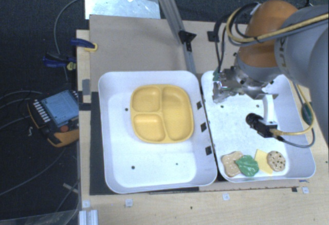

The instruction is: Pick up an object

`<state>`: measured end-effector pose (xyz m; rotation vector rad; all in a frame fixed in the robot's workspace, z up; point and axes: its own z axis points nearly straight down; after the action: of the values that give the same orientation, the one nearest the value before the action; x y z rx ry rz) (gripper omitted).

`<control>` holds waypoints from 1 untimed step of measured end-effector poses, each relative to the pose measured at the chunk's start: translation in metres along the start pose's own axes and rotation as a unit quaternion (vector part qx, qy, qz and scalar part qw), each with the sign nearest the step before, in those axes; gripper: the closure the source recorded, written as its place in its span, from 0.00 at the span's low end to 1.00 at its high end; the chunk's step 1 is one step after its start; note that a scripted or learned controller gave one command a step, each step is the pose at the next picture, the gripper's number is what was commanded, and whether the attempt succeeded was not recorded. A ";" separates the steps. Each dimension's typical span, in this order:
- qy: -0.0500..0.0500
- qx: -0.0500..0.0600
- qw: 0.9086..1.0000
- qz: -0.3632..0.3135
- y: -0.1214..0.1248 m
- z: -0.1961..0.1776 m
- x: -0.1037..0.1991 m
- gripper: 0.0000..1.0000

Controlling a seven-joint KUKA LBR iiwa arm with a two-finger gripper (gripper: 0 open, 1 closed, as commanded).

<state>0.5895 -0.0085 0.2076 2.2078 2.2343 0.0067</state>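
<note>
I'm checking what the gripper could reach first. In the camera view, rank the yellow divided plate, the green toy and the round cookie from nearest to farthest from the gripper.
From the gripper:
1. Yellow divided plate, in the left bin.
2. Green toy, at the right bin's near edge.
3. Round cookie, right of the green toy.

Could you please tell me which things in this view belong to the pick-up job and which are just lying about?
For the job:
gripper, above the right bin
cookie
yellow wedge
green piece
tan piece

Lying about:
yellow divided plate in the left bin
blue device on the floor
clamps at the board's edge
</note>
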 end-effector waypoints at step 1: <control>0.000 -0.001 1.000 0.001 0.019 -0.014 0.047 1.00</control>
<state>0.6075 0.0391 0.2218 2.2089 2.2314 0.0072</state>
